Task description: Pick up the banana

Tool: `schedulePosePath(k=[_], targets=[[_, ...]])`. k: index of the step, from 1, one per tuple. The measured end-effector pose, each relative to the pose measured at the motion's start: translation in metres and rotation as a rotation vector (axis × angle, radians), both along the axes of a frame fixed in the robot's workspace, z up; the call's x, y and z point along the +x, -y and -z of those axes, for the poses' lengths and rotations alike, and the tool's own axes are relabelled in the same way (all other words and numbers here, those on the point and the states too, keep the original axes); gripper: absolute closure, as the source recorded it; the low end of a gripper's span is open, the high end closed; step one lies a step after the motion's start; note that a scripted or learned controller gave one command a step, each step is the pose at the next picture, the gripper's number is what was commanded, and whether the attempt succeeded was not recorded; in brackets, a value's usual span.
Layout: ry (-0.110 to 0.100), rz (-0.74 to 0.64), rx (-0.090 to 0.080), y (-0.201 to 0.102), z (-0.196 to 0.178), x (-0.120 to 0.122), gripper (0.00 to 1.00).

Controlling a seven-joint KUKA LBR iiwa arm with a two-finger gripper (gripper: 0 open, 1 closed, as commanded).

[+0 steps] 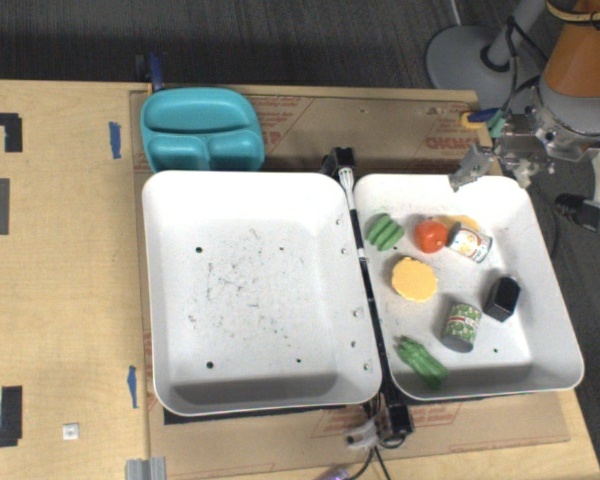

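Yellow peeks out between the tomato [431,235] and the small can [470,244] in the right bin [555,343], probably the banana [463,222], hemmed in by both. Your gripper [495,173] hangs over that bin's far rim with its fingers apparently spread and empty, likely staged for a descent.

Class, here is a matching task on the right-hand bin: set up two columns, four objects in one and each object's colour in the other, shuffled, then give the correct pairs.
Column one:
1. round flat disc
2. tomato
3. small box
4. ribbed vegetable by the divider

Column two:
A. black
B. green
C. yellow
D. red

Pairs: 1-C, 2-D, 3-A, 4-B
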State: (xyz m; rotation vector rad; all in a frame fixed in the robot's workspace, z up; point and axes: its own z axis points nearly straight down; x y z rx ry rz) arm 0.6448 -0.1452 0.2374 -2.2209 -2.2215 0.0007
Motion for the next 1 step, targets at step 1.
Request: schedulePosePath(k=[1], targets=[[0.001, 0.155, -0.001, -0.0281, 0.1349, -0.0311, 0.00]])
